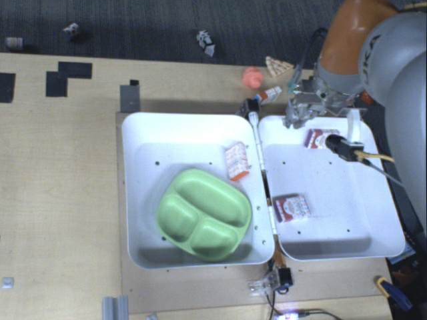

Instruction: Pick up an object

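The left bin (133, 179) holds a green divided plate (203, 212) and a small white and orange packet (236, 161) near its right wall. In the right bin (380, 232), a red and white packet (291, 207) lies near the middle, and a second red and white packet (320, 139) lies near the far edge. My gripper (301, 114) hangs over the far left corner of the right bin, just left of that second packet. Nothing is visibly held in it.
Beyond the bins lie a pink ball (252, 77), a triangular patterned piece (279, 65) and a small marker (270, 94). A black and yellow cable (357, 152) crosses the right bin's far right part. The grey arm (393, 59) covers the upper right.
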You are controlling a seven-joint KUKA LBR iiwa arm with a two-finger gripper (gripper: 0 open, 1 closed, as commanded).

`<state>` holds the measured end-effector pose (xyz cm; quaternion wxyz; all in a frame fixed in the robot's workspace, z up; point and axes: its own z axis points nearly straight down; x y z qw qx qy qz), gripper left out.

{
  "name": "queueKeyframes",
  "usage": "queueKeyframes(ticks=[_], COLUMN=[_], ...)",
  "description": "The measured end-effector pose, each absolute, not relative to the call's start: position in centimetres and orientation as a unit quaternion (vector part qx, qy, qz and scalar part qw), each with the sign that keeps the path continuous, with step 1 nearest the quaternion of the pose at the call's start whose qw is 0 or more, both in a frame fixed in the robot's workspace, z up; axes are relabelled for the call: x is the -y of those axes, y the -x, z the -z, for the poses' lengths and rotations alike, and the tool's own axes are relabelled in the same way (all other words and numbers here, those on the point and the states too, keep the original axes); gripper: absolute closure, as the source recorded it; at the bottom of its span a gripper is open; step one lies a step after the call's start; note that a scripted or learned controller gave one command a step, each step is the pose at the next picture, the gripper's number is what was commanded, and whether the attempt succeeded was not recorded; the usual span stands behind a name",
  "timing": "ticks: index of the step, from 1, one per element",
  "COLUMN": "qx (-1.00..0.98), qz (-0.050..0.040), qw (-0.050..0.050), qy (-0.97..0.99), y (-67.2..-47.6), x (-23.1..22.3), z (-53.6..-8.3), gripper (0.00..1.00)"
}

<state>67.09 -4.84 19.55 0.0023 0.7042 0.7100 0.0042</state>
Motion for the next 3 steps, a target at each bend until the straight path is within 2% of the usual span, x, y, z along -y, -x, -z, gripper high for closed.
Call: queueKeyframes(ticks=[1, 2, 3], qx=[-0.709, -0.708, -0.708], qz=[-0.0017, -0.0017, -0.0008], qw=[0.001, 0.002, 0.001], qy=[-0.705, -0.706, -0.707], y=[-66.9, -65.9, -57.9], x=[5.1, 8.8, 12.6], z=[-19.3, -8.6, -11.7], gripper=[0.00, 0.00, 0.00])
